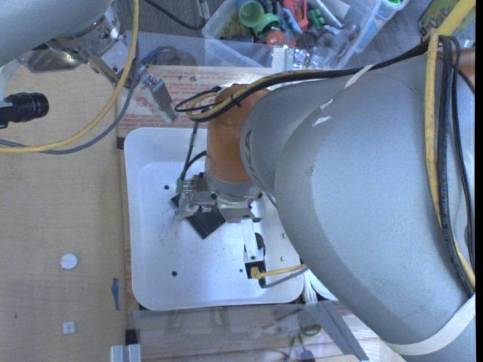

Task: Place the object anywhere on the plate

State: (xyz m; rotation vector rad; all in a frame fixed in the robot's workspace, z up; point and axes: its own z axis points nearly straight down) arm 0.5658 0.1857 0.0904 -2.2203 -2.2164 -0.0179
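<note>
My gripper (199, 216) is low inside the left white bin (134, 202), near the middle of its floor. It hangs below the orange band (226, 145) of the wrist. A dark flat shape sits right under the wrist, and I cannot make out whether it belongs to the gripper or is an object. The bulky grey arm (355, 202) covers the bin's right side and everything to the right of it. A few small dark specks (174, 273) dot the bin floor.
A clear plastic box (302, 13) of colourful toys stands behind the bins. Yellow cables (113, 104) loop over the bench at upper left beside a black cylinder (23, 108). A small white disc (69, 261) lies on the wooden bench to the bin's left.
</note>
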